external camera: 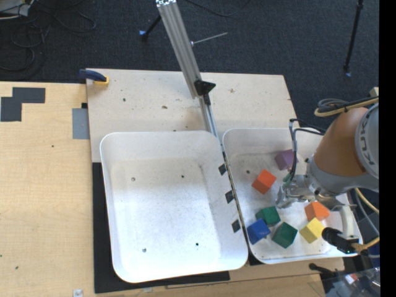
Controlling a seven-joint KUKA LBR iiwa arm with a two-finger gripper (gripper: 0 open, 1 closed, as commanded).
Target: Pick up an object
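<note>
Blocks lie round gripper (288, 195): orange cube (264, 181) just left, tilted diamond-wise; green cube (269, 215) just below. Grip state: can't tell.

The end effector (289, 193) hangs low inside the right white bin (242, 142), among small blocks: an orange cube (264, 181) near the middle, a purple block (284, 159) toward the far edge, green cubes (269, 215), a blue cube (258, 230) and a yellow cube (312, 230) along the near edge.
</note>
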